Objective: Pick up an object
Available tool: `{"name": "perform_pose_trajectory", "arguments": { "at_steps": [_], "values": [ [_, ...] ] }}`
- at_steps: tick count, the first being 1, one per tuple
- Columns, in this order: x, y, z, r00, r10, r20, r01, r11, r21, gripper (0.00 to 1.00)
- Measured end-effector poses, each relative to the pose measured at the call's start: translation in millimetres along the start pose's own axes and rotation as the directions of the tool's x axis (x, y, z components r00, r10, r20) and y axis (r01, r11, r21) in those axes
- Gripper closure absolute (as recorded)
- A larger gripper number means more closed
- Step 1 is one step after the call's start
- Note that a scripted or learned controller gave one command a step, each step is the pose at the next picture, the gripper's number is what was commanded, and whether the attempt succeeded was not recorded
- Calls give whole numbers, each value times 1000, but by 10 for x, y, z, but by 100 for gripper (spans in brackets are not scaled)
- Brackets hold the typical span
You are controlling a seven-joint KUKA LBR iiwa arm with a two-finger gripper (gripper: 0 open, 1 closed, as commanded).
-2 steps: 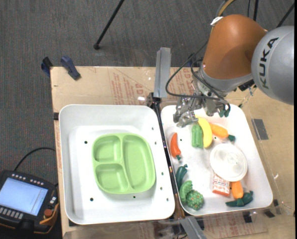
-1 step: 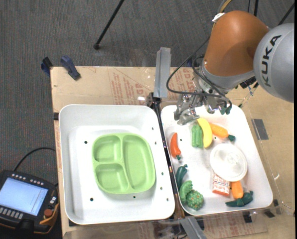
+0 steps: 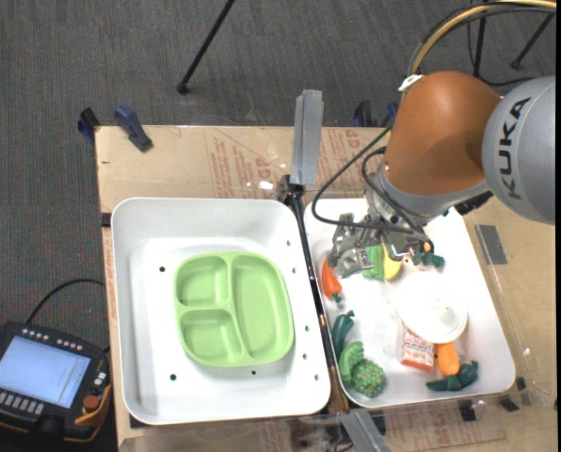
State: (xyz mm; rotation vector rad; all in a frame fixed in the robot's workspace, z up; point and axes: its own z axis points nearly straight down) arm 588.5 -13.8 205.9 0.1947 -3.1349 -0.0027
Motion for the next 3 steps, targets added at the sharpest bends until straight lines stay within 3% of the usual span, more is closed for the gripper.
{"name": "perform_pose_trajectory", "arguments": {
  "at_steps": [1,2,3],
  "values": [
    [-62,-576,-272,989,150,3,-150,989,1,100],
    [-474,-282,221,992,128,-3,-128,992,-1,100],
    [-291,-667,-864,992,122,17,-122,992,3,100]
  ]
}}
